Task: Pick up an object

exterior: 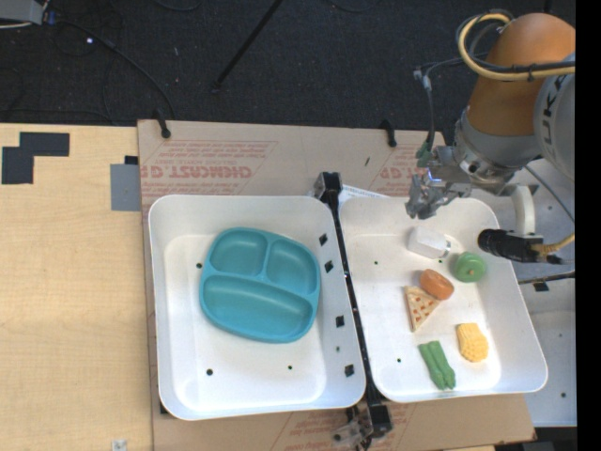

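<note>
The arm (512,101) reaches in from the right, its orange band high above the far corner of the right bin (526,383). The gripper (427,200) hangs over the back part of that bin, just above and slightly left of a small white block (429,243). Nothing sits between its fingers; whether they are spread or closed I cannot tell, since they are small and dark against the wrist.

The right bin holds the loose things. The white block lies nearest the gripper. To its right is a green ball (470,268), and just below the block an orange piece (437,284) touches the top of a pizza slice (420,308). Further toward the front lie a yellow corn cob (472,342) and a green pod (437,365), near each other but apart.

The left bin (178,383) carries a teal divided plate (260,285) lying flat near its middle. Both bins rest on a cardboard sheet (244,158) on the table (66,299).
</note>
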`<state>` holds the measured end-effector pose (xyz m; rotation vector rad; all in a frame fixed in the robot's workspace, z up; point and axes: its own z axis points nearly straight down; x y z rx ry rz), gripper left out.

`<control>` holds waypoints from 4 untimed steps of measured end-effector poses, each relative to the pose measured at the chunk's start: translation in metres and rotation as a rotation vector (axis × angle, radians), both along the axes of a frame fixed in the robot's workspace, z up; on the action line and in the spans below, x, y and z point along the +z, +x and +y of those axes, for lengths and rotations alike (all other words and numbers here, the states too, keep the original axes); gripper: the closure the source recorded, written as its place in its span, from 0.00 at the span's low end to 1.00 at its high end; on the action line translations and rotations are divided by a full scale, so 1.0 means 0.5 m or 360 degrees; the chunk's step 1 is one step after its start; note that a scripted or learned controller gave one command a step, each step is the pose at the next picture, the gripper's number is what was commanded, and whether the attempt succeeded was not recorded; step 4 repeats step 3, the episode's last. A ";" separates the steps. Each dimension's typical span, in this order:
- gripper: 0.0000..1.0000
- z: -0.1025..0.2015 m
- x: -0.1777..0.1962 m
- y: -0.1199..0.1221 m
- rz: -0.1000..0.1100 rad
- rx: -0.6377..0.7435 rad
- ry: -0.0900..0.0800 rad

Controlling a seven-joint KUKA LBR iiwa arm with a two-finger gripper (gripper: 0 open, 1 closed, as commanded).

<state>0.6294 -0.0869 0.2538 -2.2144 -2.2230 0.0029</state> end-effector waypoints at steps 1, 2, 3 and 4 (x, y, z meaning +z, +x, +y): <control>1.00 0.112 0.005 0.011 -0.0002 0.0001 0.0000; 1.00 0.221 0.012 0.011 -0.0003 0.0002 0.0000; 1.00 0.346 -0.005 0.011 -0.0001 0.0003 0.0000; 1.00 0.346 -0.005 0.011 -0.0001 0.0003 0.0000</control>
